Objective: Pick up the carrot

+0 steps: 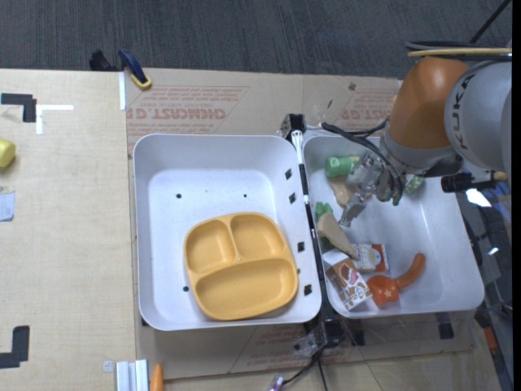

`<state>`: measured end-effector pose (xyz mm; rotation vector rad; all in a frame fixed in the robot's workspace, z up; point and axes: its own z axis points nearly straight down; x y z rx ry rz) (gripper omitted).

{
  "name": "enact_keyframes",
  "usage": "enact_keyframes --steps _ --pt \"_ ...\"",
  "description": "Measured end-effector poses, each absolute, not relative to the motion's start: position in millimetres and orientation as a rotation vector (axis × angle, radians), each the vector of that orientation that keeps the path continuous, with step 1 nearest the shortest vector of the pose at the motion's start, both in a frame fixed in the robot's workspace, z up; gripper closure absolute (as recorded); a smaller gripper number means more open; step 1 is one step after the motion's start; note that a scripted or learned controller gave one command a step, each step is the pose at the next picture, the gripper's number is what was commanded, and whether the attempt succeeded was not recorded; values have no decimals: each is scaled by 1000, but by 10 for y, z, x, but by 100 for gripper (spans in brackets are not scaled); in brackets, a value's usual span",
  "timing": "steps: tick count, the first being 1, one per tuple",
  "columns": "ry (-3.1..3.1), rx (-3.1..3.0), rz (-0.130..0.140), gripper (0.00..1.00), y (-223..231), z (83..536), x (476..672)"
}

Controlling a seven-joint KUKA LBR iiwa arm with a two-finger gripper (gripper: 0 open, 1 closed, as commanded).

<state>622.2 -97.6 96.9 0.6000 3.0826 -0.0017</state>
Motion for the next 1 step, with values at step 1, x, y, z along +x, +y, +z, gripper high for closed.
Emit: enact_keyframes --steps 1 --pt "3122 301 1 0 -273 1927 5692"
